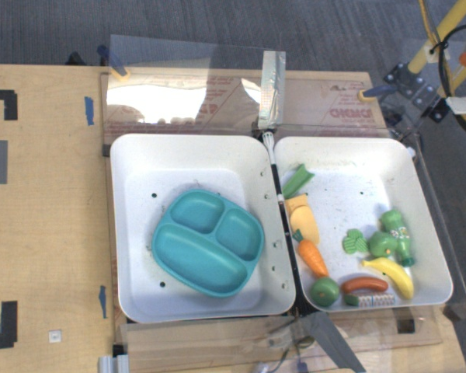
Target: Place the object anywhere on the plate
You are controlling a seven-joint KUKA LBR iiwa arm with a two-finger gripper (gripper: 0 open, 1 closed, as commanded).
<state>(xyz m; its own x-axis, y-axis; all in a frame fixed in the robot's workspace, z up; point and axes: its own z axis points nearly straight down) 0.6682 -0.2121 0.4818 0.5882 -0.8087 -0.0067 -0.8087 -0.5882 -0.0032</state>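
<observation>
While the teal plate (206, 243) lay in the left bin (132, 155), turned a little askew with its two small compartments toward the far side and its long one toward the near side, every toy food lay to the right of it, across the divide in the right bin (423, 208).

Closest to the plate, along the right bin's near wall, ran a column of pieces: a green pepper (297, 182) farthest back, a pale yellow piece (303, 219) just in front of it and touching it, then an orange carrot (313, 258), tilted, and a round green fruit (324, 291) at the front corner. Farther right of the plate sat a red sausage (365, 284), just beside the green fruit, with a yellow banana (396, 276) curved around its far end. Beyond these, well apart from the plate, a small leafy green piece (356, 242) rested next to a cluster of green vegetables (392, 236) close to the bin's right wall.

None of these pieces touched the plate. Whether the gripper was released or clenched could not be told.
</observation>
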